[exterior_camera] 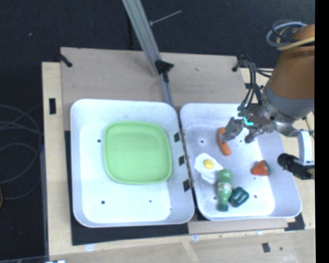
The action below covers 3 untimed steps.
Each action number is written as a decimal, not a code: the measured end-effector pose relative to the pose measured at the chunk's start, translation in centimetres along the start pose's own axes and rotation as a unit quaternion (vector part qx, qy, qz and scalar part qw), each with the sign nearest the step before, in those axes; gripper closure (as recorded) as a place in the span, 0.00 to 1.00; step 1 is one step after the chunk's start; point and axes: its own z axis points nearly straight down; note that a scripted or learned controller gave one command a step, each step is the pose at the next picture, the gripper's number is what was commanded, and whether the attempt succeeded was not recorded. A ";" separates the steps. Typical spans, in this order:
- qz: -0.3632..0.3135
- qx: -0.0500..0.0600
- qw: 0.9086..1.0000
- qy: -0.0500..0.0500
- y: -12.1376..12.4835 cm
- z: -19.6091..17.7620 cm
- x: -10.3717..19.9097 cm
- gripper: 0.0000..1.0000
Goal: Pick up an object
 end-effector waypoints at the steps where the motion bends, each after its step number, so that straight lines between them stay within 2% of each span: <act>1: 0.000 0.000 1.000 0.000 0.0 0.0 0.0 0.00; 2: 0.000 0.002 1.000 0.000 0.2 4.2 0.0 0.00; 3: 0.000 0.002 1.000 0.000 0.8 10.2 0.1 0.00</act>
